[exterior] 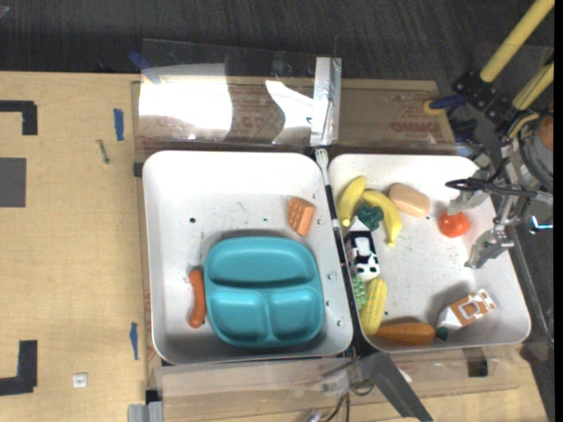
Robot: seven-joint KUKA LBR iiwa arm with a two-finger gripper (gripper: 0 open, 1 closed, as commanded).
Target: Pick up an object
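A: Gripper point(486, 251) low over the right bin point(519, 315), near its right wall. Fingers spread, pinching nothing.

B: Nearest thing?

A: Red tomato point(453, 224), just up-left of the fingertips, apart from them. Small orange-and-white carton point(469, 309) below, near the front corner.

B: Along the divider?

A: 2 bananas point(369, 205), corn cob point(374, 300), carrot point(406, 331). Left bin point(167, 236): teal tray point(262, 290), sausage point(197, 297) beside it.

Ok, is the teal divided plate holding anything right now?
Empty: the teal plate shows three bare compartments; the sausage lies beside it on the bin floor.
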